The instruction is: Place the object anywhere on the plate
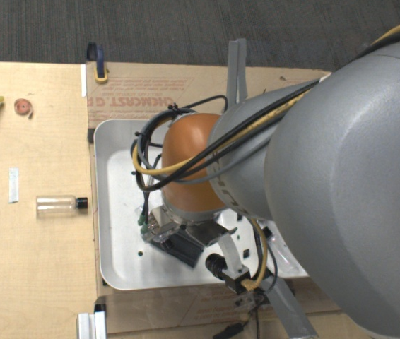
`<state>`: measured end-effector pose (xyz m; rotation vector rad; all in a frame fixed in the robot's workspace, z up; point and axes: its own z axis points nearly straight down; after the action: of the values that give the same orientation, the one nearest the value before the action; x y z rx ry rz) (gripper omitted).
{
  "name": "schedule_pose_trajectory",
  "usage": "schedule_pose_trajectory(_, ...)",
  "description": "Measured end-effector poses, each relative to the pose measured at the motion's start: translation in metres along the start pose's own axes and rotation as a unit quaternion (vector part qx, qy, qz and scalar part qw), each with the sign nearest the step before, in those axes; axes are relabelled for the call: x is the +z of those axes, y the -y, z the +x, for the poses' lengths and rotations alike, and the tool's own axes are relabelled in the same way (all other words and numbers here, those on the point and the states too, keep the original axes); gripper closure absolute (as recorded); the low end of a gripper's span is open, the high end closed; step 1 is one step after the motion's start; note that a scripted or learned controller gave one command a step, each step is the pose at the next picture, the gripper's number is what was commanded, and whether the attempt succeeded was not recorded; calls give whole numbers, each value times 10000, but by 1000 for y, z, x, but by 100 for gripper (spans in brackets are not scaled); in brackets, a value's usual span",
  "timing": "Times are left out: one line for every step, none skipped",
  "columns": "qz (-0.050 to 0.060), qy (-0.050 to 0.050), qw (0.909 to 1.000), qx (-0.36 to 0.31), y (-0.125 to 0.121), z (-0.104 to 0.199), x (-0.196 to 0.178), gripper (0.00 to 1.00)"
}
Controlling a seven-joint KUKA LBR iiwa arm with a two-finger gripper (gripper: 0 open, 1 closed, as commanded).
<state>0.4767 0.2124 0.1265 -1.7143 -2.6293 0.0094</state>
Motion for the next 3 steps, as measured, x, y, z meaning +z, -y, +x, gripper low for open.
schedule_pose_trajectory(-19,6,9999,-170,-2,-38,-249,100)
schedule_pose_trajectory(-7,4,9999,-145,-6,1,-146,100)
schedule_pose_trajectory(5,0,9885,1512,-2,5,-45,100)
